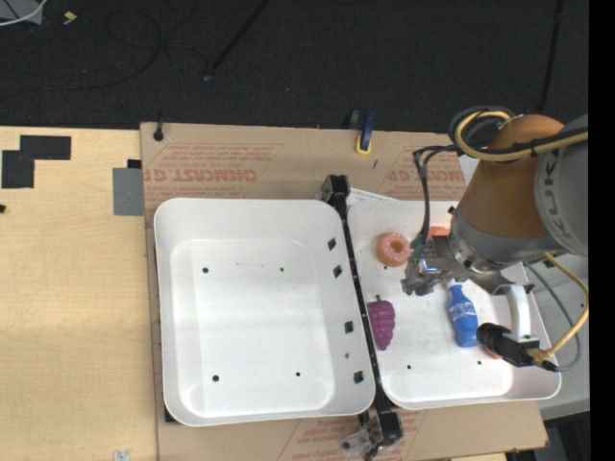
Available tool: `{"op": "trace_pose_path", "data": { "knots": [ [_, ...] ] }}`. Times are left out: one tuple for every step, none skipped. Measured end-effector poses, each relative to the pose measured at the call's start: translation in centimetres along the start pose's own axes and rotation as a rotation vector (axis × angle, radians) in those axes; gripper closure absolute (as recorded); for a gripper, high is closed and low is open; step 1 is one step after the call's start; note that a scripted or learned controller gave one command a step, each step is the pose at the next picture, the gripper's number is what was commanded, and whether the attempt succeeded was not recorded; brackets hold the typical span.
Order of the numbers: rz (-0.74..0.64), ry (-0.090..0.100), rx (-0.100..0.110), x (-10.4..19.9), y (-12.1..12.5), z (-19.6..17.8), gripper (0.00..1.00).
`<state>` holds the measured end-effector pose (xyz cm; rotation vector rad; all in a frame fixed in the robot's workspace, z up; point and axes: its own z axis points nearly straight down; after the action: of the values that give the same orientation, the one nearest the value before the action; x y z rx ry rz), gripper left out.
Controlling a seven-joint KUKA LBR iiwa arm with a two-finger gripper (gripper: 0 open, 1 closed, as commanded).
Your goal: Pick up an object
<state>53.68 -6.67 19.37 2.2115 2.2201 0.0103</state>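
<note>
My gripper (419,279) hangs low over the middle of the right bin (432,384), under the grey and orange arm that reaches in from the right. A pink ring (392,249) lies just to its upper left. A blue bottle (462,315) lies just to its lower right, close to the gripper. A purple knobbly lump (381,323) rests against the bin's left wall, below and left of the gripper. A small orange piece (439,230) peeks out beside the wrist. I see nothing between the gripper's tips.
The left bin (183,257) sits beside the right one, parted by a black divider (351,286). A blue and yellow clamp (363,133) stands at the board's far edge. The arm's bulk covers the right bin's far right corner.
</note>
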Motion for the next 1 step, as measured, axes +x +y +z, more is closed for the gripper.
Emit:
{"op": "trace_pose_path", "data": {
  "knots": [
    [0.009,0.001,0.015,-4.43,-4.01,11.02,1.0]
  ]
}}
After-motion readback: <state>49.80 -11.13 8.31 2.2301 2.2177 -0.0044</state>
